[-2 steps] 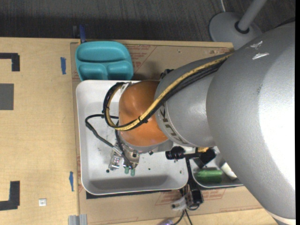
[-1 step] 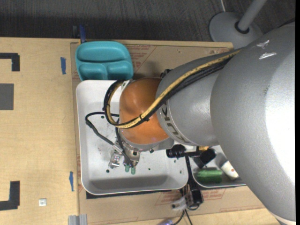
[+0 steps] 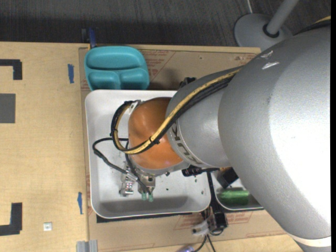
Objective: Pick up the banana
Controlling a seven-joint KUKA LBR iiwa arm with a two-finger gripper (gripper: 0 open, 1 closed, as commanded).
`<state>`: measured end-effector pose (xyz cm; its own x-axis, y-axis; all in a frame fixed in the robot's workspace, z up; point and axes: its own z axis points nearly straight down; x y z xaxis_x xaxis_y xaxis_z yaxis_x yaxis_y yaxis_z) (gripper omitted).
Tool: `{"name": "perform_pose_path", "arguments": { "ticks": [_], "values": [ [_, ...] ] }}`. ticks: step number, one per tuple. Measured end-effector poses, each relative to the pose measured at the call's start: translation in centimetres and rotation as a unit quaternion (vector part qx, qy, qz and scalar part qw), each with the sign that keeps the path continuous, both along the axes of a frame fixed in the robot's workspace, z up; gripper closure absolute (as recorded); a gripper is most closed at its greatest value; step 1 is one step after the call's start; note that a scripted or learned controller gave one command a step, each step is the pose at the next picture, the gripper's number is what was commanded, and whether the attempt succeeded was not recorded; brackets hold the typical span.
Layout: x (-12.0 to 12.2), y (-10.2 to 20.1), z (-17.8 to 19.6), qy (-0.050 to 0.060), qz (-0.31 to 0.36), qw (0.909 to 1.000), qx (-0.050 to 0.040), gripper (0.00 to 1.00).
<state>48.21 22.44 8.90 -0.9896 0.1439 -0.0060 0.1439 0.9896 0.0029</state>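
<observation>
My arm reaches in from the right and covers most of the left white bin (image 3: 100,140); its orange band (image 3: 149,138) hangs over the bin's middle. Below the band my gripper (image 3: 137,189) points down toward the bin's front floor, its small metal and green-tipped parts just above the white surface. I cannot make out how the fingers stand or whether anything sits between them. No banana is visible; the arm hides much of the bin floor.
A teal divided tray (image 3: 116,67) lies behind the left bin. A green object (image 3: 234,196) lies in the right bin (image 3: 247,208), mostly under the arm. Cardboard bench stretches to the left, with black cables looping around the wrist.
</observation>
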Motion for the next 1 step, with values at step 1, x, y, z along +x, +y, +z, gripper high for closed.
{"name": "perform_pose_path", "arguments": {
  "ticks": [1],
  "values": [
    [0.07, 0.08, 1.01, -0.002, -0.001, 1.0000, 0.0012, 1.00]
  ]
}}
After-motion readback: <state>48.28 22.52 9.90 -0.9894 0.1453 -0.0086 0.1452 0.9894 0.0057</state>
